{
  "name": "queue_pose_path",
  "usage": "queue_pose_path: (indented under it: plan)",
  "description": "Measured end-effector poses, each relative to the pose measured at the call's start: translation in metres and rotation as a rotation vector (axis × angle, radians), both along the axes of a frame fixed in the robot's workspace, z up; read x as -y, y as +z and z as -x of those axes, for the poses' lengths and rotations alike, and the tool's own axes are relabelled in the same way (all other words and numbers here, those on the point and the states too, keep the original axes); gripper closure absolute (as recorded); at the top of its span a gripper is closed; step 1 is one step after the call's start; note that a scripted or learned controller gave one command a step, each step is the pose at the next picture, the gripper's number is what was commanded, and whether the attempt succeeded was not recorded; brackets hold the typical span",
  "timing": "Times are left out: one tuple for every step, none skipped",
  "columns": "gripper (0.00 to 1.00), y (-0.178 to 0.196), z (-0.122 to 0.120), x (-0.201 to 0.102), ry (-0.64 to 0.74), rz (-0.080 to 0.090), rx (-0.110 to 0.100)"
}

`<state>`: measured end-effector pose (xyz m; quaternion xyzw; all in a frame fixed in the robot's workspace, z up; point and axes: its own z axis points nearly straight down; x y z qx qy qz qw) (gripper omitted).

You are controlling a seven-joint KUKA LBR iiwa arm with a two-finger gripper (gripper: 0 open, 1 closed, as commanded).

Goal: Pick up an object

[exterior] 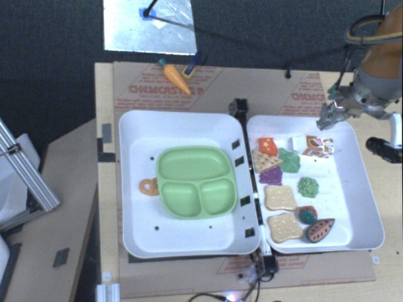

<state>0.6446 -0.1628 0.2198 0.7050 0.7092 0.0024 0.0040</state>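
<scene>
Above right bin's (362,187) far corner, end effector (329,119) grip state unclear, toy foods (283,187) crowded below, green tray (195,181) left.

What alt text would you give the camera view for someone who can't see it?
A grey robot arm's hand hovers at the back right corner of the right bin, which holds toy food pieces including two bread slices. The left bin holds a green divided tray and a pretzel; a toy carrot lies behind the bins.

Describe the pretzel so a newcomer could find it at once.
Start at the left bin, which holds a green tray. The pretzel lies on the bin floor against the tray's left edge. It is the one small brown looped piece there; every other food piece sits in the right bin.
</scene>
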Motion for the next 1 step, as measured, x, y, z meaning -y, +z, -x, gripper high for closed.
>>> queue_pose_path:
  plan:
    - [1.00, 0.0054, -0.0010, -0.0001, 0.000, -0.001, -0.005]
